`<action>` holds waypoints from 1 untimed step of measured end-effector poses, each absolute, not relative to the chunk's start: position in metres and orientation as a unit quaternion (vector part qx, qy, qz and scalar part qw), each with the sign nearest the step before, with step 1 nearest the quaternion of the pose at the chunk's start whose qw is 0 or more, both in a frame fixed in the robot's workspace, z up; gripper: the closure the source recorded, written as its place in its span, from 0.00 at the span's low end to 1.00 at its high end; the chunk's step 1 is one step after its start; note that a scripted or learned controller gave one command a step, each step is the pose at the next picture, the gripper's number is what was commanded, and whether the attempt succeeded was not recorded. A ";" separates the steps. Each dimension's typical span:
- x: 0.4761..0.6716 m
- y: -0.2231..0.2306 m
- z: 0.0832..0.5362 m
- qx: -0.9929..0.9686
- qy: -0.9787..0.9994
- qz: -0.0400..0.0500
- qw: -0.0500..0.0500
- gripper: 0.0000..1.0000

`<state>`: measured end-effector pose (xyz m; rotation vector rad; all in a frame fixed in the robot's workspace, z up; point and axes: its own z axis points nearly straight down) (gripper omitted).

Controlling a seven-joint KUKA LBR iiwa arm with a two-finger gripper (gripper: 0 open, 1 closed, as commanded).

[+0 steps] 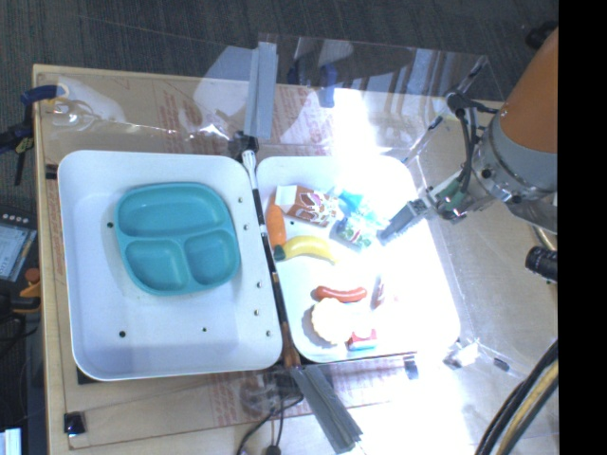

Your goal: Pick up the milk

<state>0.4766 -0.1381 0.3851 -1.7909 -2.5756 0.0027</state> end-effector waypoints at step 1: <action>0.477 -0.138 0.395 -0.569 -0.822 0.001 0.003 1.00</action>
